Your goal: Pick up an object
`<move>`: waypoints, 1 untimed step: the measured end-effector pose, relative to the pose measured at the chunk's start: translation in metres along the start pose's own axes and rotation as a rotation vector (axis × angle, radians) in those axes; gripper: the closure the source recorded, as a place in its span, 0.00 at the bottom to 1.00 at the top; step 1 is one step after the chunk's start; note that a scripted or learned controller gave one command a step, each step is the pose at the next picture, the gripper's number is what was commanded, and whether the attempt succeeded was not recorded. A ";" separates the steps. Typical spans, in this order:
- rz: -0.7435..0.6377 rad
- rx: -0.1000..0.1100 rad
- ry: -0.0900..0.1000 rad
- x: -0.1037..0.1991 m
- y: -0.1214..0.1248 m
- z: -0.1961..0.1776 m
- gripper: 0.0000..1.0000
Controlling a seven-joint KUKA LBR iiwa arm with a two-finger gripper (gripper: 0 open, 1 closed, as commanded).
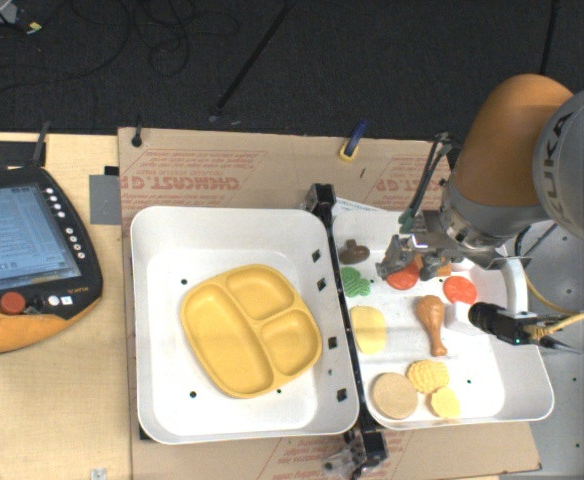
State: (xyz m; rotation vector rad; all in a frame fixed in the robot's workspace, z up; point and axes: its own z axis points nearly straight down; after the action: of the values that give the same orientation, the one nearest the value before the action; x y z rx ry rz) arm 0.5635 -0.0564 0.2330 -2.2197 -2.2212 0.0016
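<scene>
Glossy yellow plastic tray (250, 326); smooth white plastic bins (152, 268); matt brown cardboard (232, 168) underneath.

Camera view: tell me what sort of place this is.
Probably a robotics lab bench. A teach pendant lies beside two white bins, toy food such as a drumstick fills one, and the gripper hangs over it.

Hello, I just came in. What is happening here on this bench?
A grey KUKA arm reaches in from the right, and its pincer is low in the right bin, at a red toy food piece. A grasp cannot be confirmed. Nearby lie a toy chicken drumstick, a green piece and yellow pieces. The left bin holds a yellow divided plate.
</scene>
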 end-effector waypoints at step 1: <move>0.000 0.001 0.001 0.008 -0.003 -0.004 1.00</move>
State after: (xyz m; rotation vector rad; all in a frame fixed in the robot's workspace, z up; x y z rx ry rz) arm 0.5607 -0.0487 0.2370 -2.2187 -2.2207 0.0015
